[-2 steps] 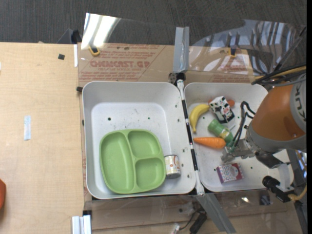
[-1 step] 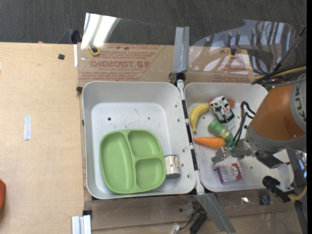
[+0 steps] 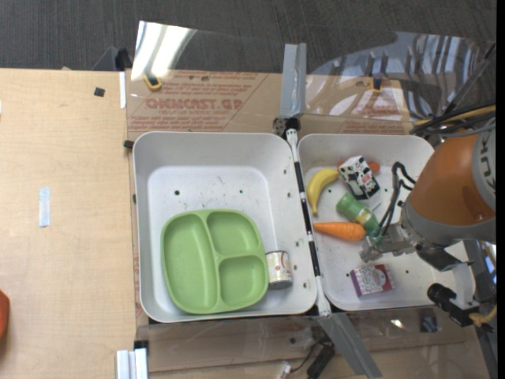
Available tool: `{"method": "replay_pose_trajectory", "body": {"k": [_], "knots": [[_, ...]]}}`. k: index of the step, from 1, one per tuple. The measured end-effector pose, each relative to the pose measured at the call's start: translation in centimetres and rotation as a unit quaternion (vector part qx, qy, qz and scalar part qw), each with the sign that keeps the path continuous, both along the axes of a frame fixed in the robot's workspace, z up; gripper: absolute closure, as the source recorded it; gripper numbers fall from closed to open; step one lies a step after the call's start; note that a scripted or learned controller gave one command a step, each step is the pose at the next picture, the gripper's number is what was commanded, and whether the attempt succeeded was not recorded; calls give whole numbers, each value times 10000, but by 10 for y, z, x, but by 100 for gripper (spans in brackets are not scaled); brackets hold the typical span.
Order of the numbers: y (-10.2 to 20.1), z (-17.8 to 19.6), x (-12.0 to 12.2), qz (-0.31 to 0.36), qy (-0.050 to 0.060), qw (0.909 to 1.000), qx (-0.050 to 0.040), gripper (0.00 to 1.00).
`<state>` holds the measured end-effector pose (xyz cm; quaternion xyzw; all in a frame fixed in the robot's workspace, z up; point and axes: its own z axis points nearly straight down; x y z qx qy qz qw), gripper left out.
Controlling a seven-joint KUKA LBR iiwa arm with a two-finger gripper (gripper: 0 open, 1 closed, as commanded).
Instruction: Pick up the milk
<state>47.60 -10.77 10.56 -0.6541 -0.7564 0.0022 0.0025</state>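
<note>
The milk (image 3: 359, 177) is a small white carton with black cow patches, lying at the back of the right bin (image 3: 410, 294). My gripper (image 3: 379, 248) hangs lower in that bin, to the front right of the milk and well apart from it, between the carrot (image 3: 339, 230) and a purple packet (image 3: 371, 280). Nothing shows held in it. The grey and orange arm (image 3: 454, 192) covers the bin's right side.
A banana (image 3: 319, 189) and a green bottle (image 3: 356, 209) lie just in front of the milk. The left bin (image 3: 150, 212) holds a green divided plate (image 3: 215, 260) and a small can (image 3: 278, 268) by its right wall.
</note>
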Motion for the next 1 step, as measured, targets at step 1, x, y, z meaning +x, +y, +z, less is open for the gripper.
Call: {"method": "replay_pose_trajectory", "body": {"k": [1], "knots": [[0, 0, 0, 3, 1, 10000, 0, 0]]}}
